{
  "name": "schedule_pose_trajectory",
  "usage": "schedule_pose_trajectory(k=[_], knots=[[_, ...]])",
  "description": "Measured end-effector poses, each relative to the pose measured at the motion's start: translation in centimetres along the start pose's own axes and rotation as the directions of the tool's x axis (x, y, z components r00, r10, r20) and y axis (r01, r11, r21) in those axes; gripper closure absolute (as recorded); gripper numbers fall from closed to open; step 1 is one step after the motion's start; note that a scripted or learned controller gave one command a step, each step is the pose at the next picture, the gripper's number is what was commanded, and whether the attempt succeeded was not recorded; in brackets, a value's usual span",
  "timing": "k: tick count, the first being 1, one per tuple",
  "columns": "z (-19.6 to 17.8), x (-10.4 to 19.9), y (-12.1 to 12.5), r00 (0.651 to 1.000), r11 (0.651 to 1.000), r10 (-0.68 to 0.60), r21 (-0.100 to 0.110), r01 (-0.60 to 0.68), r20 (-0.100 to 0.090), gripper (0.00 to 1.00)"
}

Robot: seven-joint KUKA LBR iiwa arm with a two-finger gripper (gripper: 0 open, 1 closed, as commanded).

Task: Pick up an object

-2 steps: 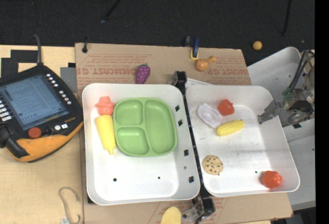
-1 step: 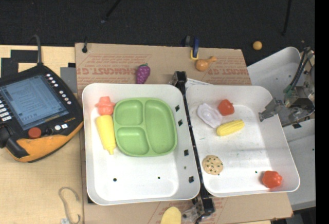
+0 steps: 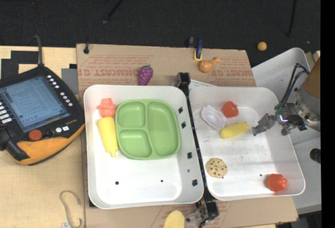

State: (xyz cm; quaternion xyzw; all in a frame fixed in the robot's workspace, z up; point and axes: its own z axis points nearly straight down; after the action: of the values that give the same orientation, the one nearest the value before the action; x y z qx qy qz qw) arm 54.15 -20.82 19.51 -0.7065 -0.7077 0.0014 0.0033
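Note:
My gripper hangs over the right part of the right bin, reaching in from the right edge. It looks open, with nothing between its fingers; one finger points left toward a yellow corn-like piece, a short gap away. Near that piece lie a red tomato and a clear plastic piece. A cookie lies in the bin's front left, and a red fruit sits in its front right corner.
The left bin holds a green divided plate, a yellow piece and a pink piece. Purple grapes and an orange pear lie on cardboard behind the bins. A teach pendant sits at the left.

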Motion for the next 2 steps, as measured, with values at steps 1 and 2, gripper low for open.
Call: schedule_pose_trajectory(k=[1, 2], knots=[[6.2, 1.0, -0.1, 1.000, 1.000, -0.001, 0.000, 0.001, -0.001, 0.00], [11.0, 1.3, 0.0, 1.000, 1.000, 0.000, -0.003, 0.000, 0.001, 0.00]])
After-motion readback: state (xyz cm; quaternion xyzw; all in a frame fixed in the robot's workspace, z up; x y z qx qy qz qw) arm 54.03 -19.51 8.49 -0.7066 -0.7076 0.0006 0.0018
